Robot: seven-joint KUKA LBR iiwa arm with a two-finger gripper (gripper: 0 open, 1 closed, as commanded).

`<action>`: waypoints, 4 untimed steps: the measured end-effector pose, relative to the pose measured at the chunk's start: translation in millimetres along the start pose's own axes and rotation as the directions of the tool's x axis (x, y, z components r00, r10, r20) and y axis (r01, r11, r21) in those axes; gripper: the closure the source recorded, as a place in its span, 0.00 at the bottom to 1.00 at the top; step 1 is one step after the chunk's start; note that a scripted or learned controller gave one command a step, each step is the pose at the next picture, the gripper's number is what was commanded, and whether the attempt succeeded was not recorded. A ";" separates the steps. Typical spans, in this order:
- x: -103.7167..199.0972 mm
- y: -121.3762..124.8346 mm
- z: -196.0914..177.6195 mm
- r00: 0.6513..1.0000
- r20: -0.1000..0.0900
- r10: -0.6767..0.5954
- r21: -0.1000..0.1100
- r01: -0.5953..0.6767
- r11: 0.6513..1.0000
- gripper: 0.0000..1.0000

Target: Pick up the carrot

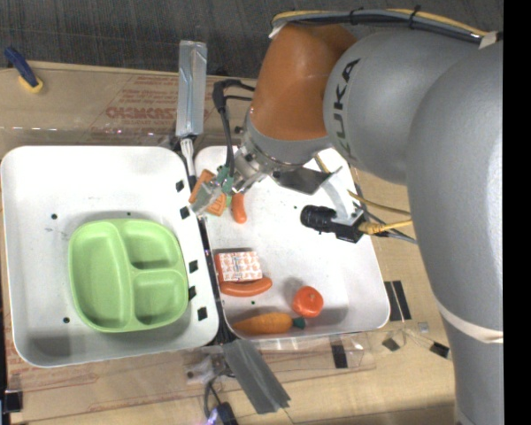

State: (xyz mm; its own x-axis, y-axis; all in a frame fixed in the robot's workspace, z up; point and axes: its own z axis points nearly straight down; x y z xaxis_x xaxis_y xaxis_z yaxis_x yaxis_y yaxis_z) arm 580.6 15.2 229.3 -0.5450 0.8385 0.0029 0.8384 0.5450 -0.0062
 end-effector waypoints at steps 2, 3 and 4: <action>-30.1 -18.5 -102.6 0.978 0.006 -0.207 -0.006 0.207 0.978 1.00; -14.1 -16.9 -40.5 0.979 0.000 0.203 -0.002 -0.203 0.979 1.00; -44.8 -23.9 -0.9 0.947 0.002 -0.322 -0.002 0.322 0.947 1.00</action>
State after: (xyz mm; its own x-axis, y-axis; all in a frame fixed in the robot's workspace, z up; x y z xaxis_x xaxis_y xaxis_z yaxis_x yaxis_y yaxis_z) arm 584.9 -35.4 230.2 -0.7857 0.6186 0.0024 0.6186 0.7857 -0.0028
